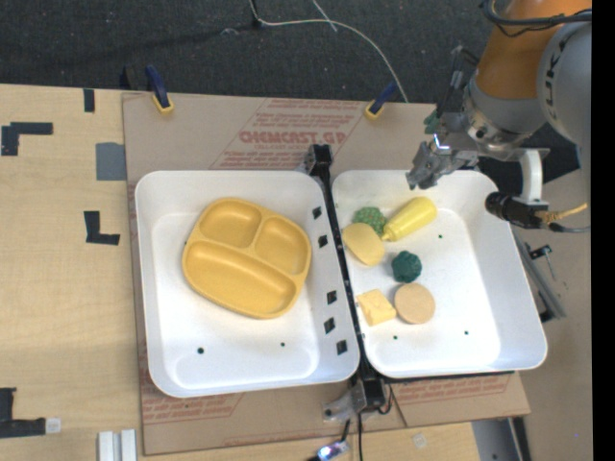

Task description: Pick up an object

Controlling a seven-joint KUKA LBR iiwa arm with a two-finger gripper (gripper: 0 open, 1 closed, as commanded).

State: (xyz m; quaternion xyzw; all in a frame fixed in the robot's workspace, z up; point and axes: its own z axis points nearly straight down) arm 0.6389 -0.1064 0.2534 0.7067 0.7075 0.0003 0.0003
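Over the right bin's (500, 257) far edge your gripper (423, 174) hangs; whether it's apart or together you can't tell. Just beneath, near that edge, lies what seems a yellow corn cob (411, 217).

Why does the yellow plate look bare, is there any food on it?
Empty. The yellow plate shows bare compartments in the left bin; the toy foods lie in the right bin.

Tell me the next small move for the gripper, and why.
Probably a short descent toward the yellow corn-shaped piece. The gripper hangs over the back of the right bin, just above and behind that piece, with nothing visibly between its fingers. The piece lies tilted, close beside a green piece, so come down on its free upper end.
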